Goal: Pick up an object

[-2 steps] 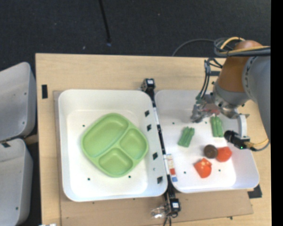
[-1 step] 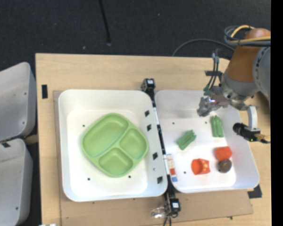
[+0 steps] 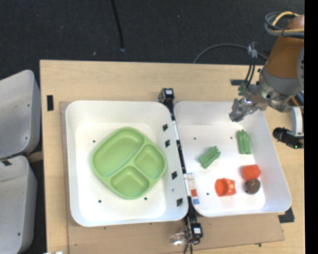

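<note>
Dark floor lies all around the wooden surface (image 3: 53, 83), and two white bins sit on it side by side.

On the left bin (image 3: 79, 205) I see a green plate (image 3: 129, 162) with three parts. It takes up most of the middle, with bare white room all round it.

On the right bin (image 3: 270, 194) the small things sit toward the near half. A green bean toy (image 3: 209, 156) lies near the middle, and a second green one (image 3: 244, 142) lies close to the far right wall. An orange piece (image 3: 225, 187), a red block (image 3: 250, 171) and a small brown ball (image 3: 252, 186) bunch up near the right corner; the block and ball look like they touch. The far left part of this bin is bare.

My hand (image 3: 238, 113) hangs over the far edge of the right bin, well apart from the toys. It looks grey and blurry, so I cannot tell how far open it is, and I see nothing in it. The arm (image 3: 283, 57) is cut off at the right.
</note>
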Robot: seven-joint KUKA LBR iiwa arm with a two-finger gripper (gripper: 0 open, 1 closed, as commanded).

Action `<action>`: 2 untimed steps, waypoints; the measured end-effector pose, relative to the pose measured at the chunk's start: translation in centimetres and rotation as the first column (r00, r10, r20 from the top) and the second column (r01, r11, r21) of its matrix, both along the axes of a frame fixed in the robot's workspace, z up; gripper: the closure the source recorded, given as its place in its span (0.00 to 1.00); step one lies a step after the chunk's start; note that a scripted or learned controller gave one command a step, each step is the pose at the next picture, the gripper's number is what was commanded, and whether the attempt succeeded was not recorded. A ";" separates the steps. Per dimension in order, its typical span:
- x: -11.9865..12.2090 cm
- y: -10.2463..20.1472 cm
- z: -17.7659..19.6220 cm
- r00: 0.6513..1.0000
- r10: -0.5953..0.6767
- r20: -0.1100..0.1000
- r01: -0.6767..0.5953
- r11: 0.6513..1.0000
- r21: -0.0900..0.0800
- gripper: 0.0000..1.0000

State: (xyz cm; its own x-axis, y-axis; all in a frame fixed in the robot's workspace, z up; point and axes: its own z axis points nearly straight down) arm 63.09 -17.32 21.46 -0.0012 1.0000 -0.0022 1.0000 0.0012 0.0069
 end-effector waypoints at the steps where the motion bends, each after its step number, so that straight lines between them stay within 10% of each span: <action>1: -1.4 4.9 0.9 1.000 0.004 -0.006 -0.004 1.000 0.003 1.00; 2: -3.2 9.4 0.5 1.000 0.004 -0.008 -0.004 1.000 0.003 1.00</action>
